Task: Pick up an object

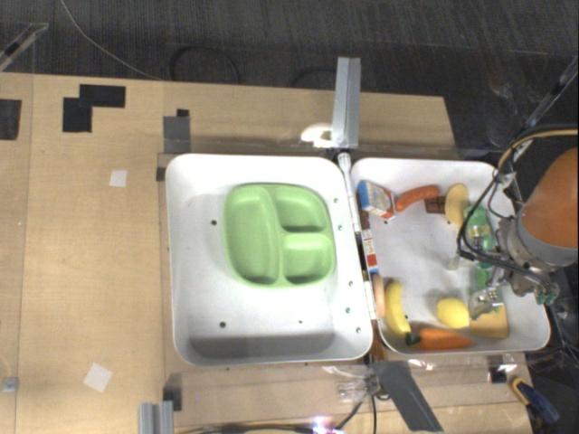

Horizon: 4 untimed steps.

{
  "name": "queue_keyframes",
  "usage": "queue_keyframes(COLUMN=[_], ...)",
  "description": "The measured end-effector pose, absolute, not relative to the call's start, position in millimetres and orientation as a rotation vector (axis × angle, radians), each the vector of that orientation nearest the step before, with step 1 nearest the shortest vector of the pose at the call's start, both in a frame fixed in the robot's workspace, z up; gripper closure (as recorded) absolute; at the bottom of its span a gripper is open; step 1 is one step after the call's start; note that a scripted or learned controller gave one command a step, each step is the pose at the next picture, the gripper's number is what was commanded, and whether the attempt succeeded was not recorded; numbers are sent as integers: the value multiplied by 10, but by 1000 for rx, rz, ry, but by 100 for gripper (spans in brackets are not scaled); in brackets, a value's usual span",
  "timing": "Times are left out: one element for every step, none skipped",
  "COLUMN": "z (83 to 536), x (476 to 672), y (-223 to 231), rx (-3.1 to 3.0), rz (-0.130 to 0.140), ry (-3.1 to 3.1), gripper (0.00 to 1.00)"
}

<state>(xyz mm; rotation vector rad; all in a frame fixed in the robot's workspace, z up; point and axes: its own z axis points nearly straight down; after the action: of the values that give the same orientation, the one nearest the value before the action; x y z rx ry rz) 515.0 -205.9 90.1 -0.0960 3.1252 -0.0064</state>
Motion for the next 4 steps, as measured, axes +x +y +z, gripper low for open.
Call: queue_keyframes(z=[899,900,901,916], x=[5316,5256,5719,5009], y=[-2059,-2053,-1232,-974], rx=[-28,-17,-124,132], rz=[-5,-7,1,-3], ry=[3128,3123,3121,3118], gripper=[0,0,0,0])
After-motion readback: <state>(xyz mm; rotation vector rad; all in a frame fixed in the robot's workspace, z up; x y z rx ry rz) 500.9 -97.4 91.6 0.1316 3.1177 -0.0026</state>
